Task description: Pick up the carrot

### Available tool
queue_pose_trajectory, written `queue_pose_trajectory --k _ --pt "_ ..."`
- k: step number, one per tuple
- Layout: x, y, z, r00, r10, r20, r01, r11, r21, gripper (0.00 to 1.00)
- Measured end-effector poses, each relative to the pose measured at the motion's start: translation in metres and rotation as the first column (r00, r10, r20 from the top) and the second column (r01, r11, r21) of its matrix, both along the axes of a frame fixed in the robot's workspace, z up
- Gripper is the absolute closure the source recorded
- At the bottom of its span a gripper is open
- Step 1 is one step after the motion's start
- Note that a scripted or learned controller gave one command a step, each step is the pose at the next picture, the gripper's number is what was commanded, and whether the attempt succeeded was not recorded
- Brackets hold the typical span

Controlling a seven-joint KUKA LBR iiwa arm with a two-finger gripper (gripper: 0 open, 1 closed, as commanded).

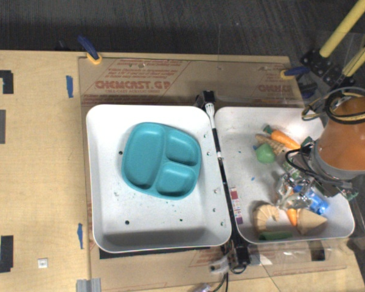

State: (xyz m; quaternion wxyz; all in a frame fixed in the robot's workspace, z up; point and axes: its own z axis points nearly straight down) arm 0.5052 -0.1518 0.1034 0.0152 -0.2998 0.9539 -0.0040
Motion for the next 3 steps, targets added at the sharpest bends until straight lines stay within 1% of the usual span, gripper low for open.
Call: queue_pose_trajectory --k 1,2,3 --pt "0.0 0.0 -0.001 1.0 0.0 -0.001 0.0 1.0 0.001 0.0" --pt "-0.01 -0.019 -0.013 0.974 0.225 -0.013 -0.225 0.974 -0.001 0.0" --pt "-0.005 -0.018 0.0 0.975 0.223 0.001 -0.223 0.975 -0.005 1.0"
